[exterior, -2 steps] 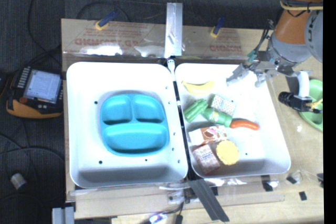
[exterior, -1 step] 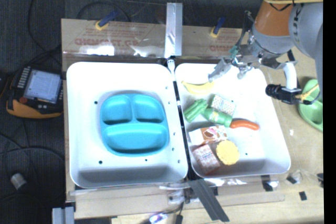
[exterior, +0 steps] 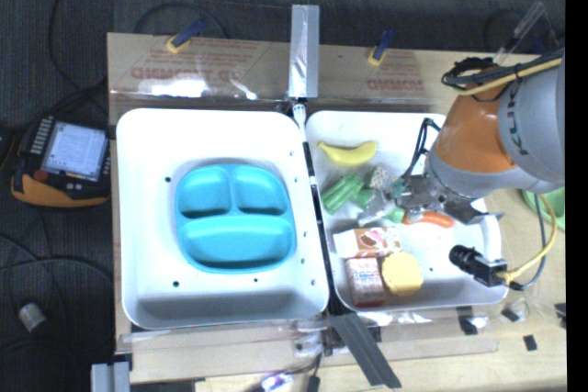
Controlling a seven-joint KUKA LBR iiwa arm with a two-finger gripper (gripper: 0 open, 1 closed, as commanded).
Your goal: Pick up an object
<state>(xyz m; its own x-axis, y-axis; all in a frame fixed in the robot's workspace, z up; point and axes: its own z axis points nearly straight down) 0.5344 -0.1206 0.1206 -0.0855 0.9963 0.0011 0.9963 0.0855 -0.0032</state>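
In the camera view, the right bin holds a yellow banana at its far left. Below the banana is a green vegetable. An orange carrot-like piece lies mid-bin. A pink and white packet, a red-brown box and a round yellow item sit near the front. My gripper is low in the right bin, between the green vegetable and the orange piece. Nothing shows as held.
The left bin holds a blue divided plate. A metal divider bar stands at the back between the bins. My arm covers the right bin's far right side.
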